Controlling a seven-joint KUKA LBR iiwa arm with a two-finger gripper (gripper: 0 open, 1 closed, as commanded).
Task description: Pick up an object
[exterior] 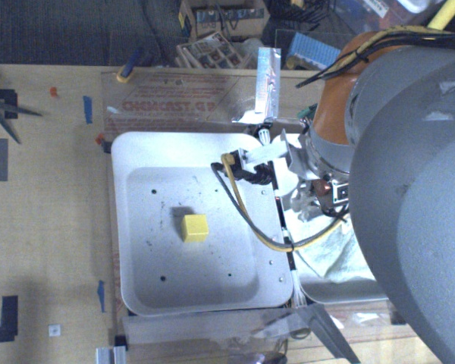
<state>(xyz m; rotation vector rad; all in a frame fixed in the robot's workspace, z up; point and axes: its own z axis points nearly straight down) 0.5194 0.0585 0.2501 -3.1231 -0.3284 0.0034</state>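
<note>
A small yellow cube point(195, 227) lies near the middle of the left white bin point(136, 165), alone on its floor. My gripper point(309, 201) hangs under the grey arm with the orange band, over the divider between the two bins and the left edge of the right bin. It is well to the right of the cube and apart from it. The arm's bulk hides most of the right bin.
A pale crinkled sheet or bag point(330, 258) lies in the right bin point(341, 288) below the gripper. A clear lidded tray point(174, 101) sits behind the left bin. Small tools and blue bits lie on the wooden bench at left.
</note>
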